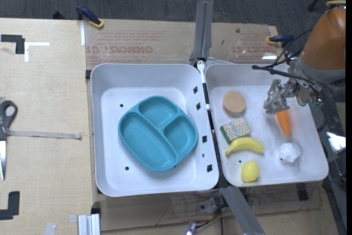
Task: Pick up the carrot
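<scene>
The gripper (pixel 276 100) hangs over the right-hand bin (pixel 308 173), at the upper end of the carrot (pixel 284 123). The carrot lies flat on the bin floor at roughly 3 o'clock from the bin's centre, its tapered tip directed toward 5 o'clock and its wide end toward 11 o'clock, directly beneath the tool. The tool's state cannot be told from this view, because the metal parts overlap at this angle; no part of the carrot is seen gripped. The position over the wide end is probably chosen because that end offers the thickest section to clamp. A white crumpled object (pixel 289 152) lies just beside the carrot's tip at 5 o'clock. A banana (pixel 245 146), a lemon (pixel 249 171), a green-edged sponge (pixel 236 129) and a round tan disc (pixel 234 102) occupy the 9 o'clock half, well apart from the carrot, leaving clearance on that side. The left-hand bin (pixel 104 118) contains a blue divided plate (pixel 158 132).
</scene>
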